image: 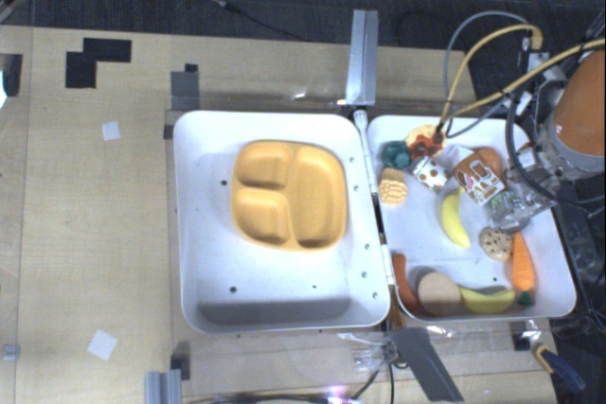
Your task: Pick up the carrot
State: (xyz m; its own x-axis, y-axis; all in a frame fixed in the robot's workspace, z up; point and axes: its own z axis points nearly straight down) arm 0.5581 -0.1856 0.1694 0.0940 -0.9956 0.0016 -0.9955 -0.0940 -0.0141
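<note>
The carrot (522, 266) is orange with a small green stub at its near end. It lies lengthwise along the right wall of the right bin (559, 246), near the front corner. My gripper (518, 209) hangs just above and behind the carrot's far tip, over a round cookie (495, 243). The grey arm with its orange band (579, 114) comes in from the right. Nothing is visibly held in the gripper. The glare on the gripper hides how it stands.
The right bin also holds a banana (454, 219), a second banana (488, 299), a corn piece (393, 190), a printed box (478, 177), a teal item (396, 154) and a beige lump (437, 290). A yellow divided plate (289, 194) sits in the left bin (204, 232). Cables (473, 61) arc behind.
</note>
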